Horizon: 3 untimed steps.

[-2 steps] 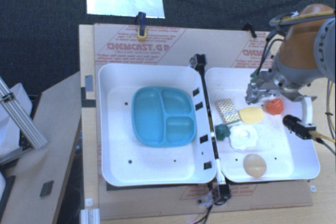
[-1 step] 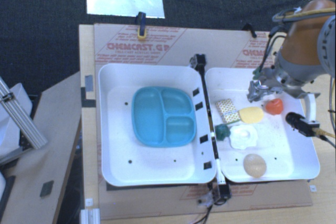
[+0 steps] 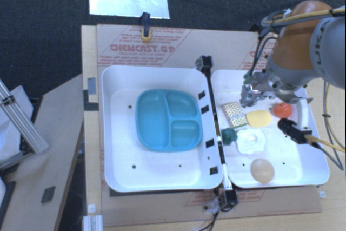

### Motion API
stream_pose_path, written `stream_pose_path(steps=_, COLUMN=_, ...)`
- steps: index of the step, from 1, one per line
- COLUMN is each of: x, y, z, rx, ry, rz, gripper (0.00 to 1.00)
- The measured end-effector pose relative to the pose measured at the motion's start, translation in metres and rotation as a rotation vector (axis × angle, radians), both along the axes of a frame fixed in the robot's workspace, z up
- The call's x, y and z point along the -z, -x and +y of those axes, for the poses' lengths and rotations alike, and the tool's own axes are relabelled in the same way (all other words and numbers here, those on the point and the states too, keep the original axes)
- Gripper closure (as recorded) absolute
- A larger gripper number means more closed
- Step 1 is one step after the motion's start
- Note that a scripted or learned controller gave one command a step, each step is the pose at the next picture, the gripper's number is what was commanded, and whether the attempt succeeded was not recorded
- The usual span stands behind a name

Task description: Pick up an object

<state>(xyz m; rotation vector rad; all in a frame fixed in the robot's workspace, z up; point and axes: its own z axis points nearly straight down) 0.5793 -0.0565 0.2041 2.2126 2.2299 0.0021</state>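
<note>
Gripper (image 3: 252, 93) hangs over the right bin (image 3: 313, 167), nothing visibly between its fingers; how far they are parted cannot be told.

Far to its left in the other bin (image 3: 116, 132) lies the blue divided tray (image 3: 167, 119). Nearer, all toward the camera from the gripper: the white fried-egg toy (image 3: 250, 141), the tan egg (image 3: 262, 170), the yellow piece (image 3: 259, 118) just below-right with its long axis left-to-right, and the patterned packet (image 3: 234, 112), closest, just below-left, probably the easiest reach. An orange item (image 3: 281, 111) sits to its right.
</note>
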Motion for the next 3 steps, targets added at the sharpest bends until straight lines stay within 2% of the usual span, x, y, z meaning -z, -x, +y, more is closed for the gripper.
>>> stream_pose_path(steps=1, x=-0.014, y=0.016, z=0.053, rx=0.000, ry=0.000, rz=0.000, gripper=1.00)
stream_pose_path(steps=2, x=-0.025, y=0.020, z=0.110, rx=-0.001, ry=-0.001, rz=-0.001, gripper=1.00)
stream_pose_path(steps=3, x=-0.019, y=0.026, z=0.155, rx=0.000, ry=0.000, rz=0.000, gripper=1.00)
